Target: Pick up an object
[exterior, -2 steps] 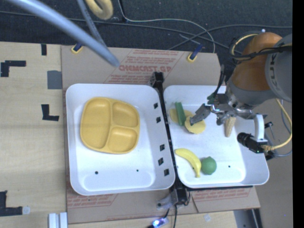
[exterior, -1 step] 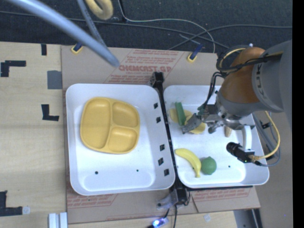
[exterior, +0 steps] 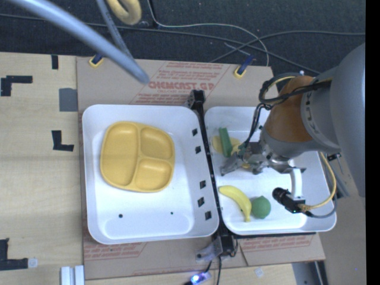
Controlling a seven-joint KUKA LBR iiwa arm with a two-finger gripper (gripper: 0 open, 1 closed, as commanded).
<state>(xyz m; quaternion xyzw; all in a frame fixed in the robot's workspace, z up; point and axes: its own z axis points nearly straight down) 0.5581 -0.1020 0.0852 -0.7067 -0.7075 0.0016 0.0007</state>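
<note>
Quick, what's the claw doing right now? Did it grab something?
Claw: low in the right bin, by the green stick. Open or closed cannot be told, and nothing shows in its grip.

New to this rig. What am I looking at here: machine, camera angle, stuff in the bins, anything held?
One fixed camera looks down at a slant on a bench with two shallow white bins. The grey arm with an orange band reaches in from the right; its end effector sits low in the right bin. That bin holds a banana, a green ball touching it, and a green stick-shaped item near the divider. The left bin holds a yellow divided plate. I cannot tell whether anything is held.
</note>
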